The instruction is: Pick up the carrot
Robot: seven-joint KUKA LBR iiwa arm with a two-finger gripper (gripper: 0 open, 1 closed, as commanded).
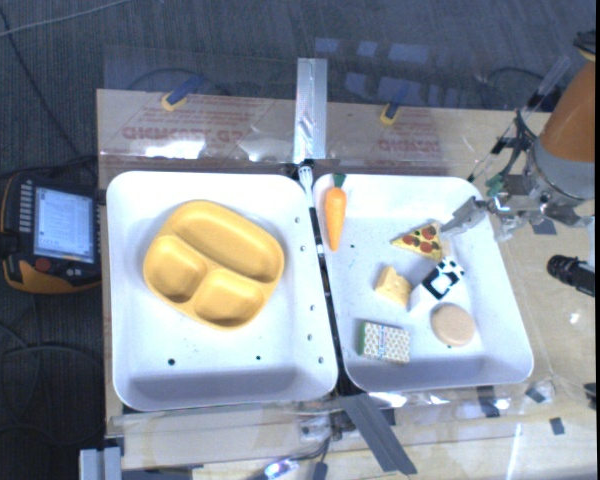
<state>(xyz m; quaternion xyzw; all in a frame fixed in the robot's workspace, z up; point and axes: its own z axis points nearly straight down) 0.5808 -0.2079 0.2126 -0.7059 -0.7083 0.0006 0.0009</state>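
While the patterned block [385, 341] sits nearest the front edge of the right bin [510, 363], a round tan disc [452, 325] lies beside it. Farther back come a pale wedge [392, 285] and a black-and-white cube [442, 278], then a pizza slice [420, 239]. Just beyond its tip is the gripper [467, 215], and whether it is open I cannot tell. The carrot [334, 212] lies against the bin's far left wall, well apart from the gripper. A yellow tray [213, 262] fills the left bin [130, 368].
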